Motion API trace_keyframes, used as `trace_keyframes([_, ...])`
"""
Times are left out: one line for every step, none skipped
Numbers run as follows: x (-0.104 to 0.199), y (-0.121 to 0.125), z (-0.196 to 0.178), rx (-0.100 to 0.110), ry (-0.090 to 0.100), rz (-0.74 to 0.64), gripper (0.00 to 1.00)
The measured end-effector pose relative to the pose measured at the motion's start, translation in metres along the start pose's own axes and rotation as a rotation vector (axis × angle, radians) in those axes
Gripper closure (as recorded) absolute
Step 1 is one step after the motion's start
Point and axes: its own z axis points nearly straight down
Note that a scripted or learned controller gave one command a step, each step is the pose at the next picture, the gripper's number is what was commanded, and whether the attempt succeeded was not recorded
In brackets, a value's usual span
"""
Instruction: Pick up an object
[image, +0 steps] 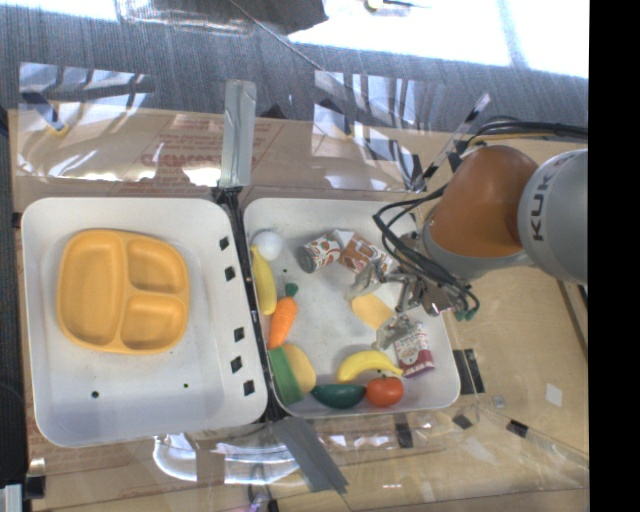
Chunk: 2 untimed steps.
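Pincer (405, 318), fingers' spread impossible to tell, hangs low over the right bin (312, 222) on the brown taped tabletop (520, 330), just above a yellow wedge (372, 311) and a red-white packet (413, 350). Left bin (40, 330) bears a yellow tray (122, 290).

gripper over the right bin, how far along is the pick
Done: the gripper is down in the right bin, beside the yellow cheese wedge and a red-and-white packet. In hand: nothing visibly held. Left: grasping and lifting an item; the carrot and banana lie untouched.
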Motion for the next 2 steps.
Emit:
trace_keyframes([-0.003,0.0,0.026,0.008,-0.01,-0.09,0.0])
trace_keyframes([-0.01,0.047,0.029,0.003,-0.006,-0.059,0.0])
